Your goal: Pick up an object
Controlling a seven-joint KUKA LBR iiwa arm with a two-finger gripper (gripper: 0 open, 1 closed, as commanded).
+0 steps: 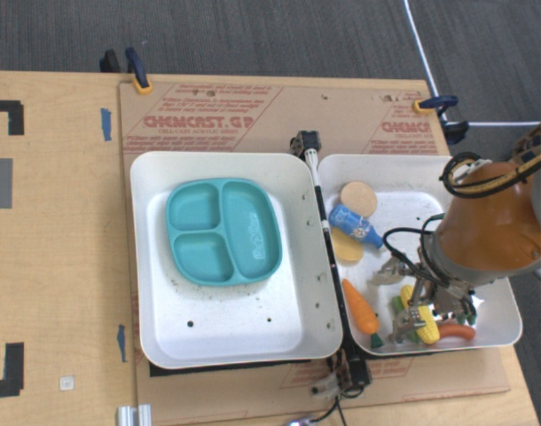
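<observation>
The arm (pixel 488 224) is seen reaching in from the right, its orange band hanging low over the right bin (pixel 501 331). The gripper (pixel 419 304) is planted down among a small pile of toy food at the near side of that bin. Whether anything is pinched cannot be told; the metal parts are tangled with the pile and partly hidden under the wrist.

Right at the gripper, a yellow corn cob (pixel 426 332) is spotted, with a green piece (pixel 402 303) just beside it and a red-orange piece (pixel 457 332) lying touching the corn on its right. A carrot (pixel 361 305) is laid at a slant to the left of the pile, near the bin's left wall, apart from the gripper.

Farther back in the same bin, a blue bottle (pixel 355 224) is seen lying on its side, with a tan round disc (pixel 359 198) just beyond it and a pale yellow disc (pixel 348 248) just on its near side.

Over in the left bin (pixel 155 327), a teal divided plate (pixel 224 232) is set flat, slightly towards the far side, its three compartments facing up.

Both bins are carried side by side on a cardboard sheet (pixel 208 114) clamped to the table (pixel 49 238).
</observation>
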